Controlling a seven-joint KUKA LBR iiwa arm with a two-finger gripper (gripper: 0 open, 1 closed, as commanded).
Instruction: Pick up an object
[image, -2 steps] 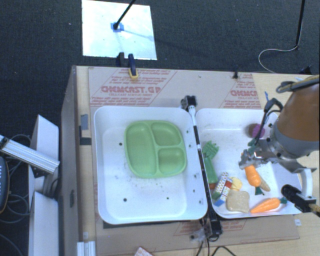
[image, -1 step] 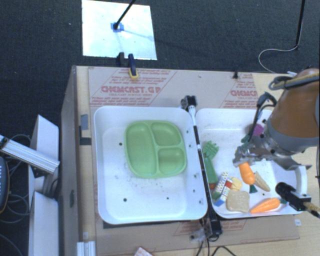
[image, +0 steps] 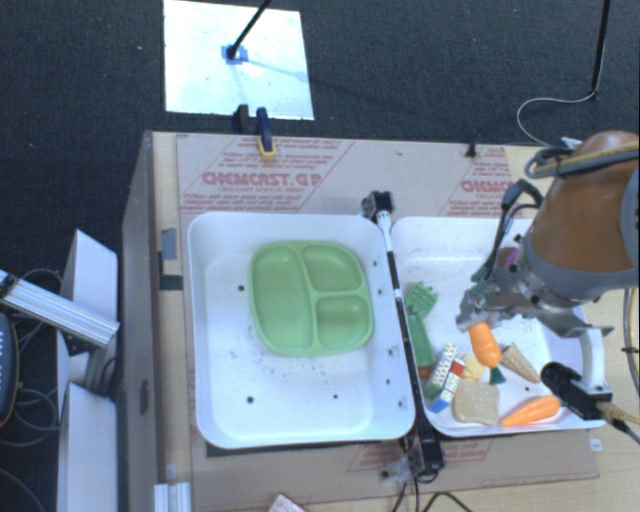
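Pincer (image: 484, 318) (grip unclear, partly hidden by the arm) hangs over orange toy carrot (image: 485, 345).

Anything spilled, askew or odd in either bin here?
Nothing spilled. The green divided plastic plate lies slightly turned in the left white bin. The toy food, including an orange carrot, crowds the right white bin's near corner.
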